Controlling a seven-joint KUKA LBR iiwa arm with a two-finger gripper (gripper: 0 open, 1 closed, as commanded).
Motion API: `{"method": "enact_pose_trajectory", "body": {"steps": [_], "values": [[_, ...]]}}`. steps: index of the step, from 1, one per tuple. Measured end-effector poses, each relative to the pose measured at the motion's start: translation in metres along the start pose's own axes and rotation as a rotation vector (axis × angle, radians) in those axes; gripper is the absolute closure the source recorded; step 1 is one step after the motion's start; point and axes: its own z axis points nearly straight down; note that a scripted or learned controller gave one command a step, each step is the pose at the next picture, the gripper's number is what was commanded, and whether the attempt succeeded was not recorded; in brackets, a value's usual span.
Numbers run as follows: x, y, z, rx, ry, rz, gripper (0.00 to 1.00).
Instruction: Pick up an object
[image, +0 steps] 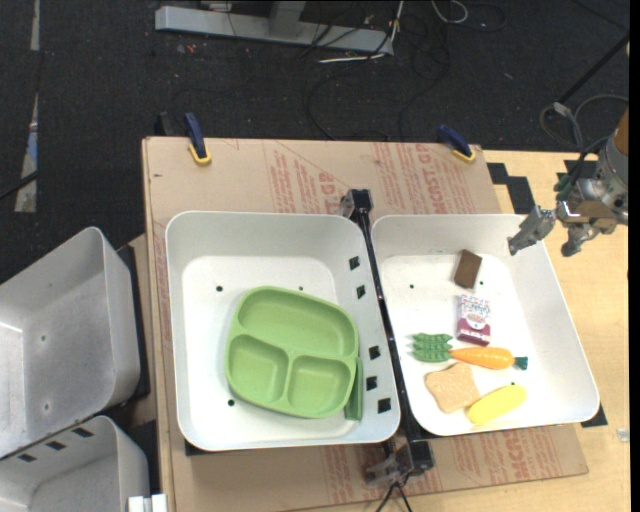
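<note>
The gripper (549, 232) hangs at the right bin's (575, 345) two-o'clock rim, fingers spread wide and holding nothing, with bare white floor beneath. Toward seven o'clock from it lies a brown block (467, 268); further that way sit a carrot (484, 357), toast (452, 387) and a yellow piece (496, 404).

The two bins (270, 235) are white. The plate (292, 350) with three parts is light green. The block (467, 268) is brown. The small packet (474, 318) is pink and white. The carrot (483, 357) is orange with a green end. The toast (452, 387) is tan. The banana (495, 404) is yellow. The leafy piece (431, 346) is dark green.
</note>
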Motion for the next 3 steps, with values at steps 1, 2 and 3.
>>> {"method": "enact_pose_trajectory", "body": {"steps": [1, 2, 3], "values": [[0.001, 0.002, -0.008, -0.013, -0.003, -0.004, 0.00], [0.004, 0.006, 0.036, -0.009, -0.002, -0.003, 0.00], [0.001, 0.006, 0.100, -0.007, -0.001, -0.001, 0.00]]}}
